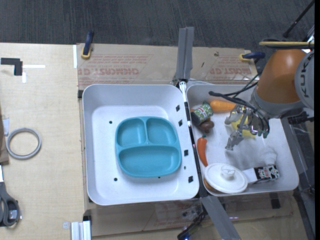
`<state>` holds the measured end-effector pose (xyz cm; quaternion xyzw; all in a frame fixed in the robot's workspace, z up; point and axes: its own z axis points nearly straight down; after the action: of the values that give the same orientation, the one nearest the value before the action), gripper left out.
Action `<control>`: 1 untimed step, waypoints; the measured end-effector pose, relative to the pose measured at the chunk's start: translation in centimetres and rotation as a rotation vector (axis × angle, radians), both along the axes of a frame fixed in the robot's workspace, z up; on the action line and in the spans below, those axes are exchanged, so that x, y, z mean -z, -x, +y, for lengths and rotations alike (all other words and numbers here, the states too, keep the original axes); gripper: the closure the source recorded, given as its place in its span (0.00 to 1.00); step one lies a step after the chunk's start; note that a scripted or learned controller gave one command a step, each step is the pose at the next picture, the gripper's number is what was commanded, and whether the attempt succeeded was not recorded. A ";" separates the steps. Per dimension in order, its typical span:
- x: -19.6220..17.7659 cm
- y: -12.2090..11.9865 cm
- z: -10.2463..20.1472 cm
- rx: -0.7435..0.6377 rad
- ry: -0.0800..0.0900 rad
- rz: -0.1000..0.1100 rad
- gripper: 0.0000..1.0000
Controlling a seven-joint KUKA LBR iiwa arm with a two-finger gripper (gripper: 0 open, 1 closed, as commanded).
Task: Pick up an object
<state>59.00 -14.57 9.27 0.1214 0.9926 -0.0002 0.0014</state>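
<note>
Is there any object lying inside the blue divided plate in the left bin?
No, the three compartments of the blue divided plate show only bare blue surface, and the toy food items lie in the right bin.

A roll of grey tape (22, 143) lies flat on the pale wooden counter (45, 109), well left of the bins. Near it, at the near-left edge, sit what look like black-handled scissors (9, 210). A blue-and-yellow clamp (88, 45) grips the brown cardboard sheet (127, 66) at the far side.
</note>
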 end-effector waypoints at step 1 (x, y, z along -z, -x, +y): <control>-0.1 -4.1 4.4 0.118 -0.001 0.000 0.00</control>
<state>63.06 -10.17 9.33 0.1795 0.9838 0.0000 0.0011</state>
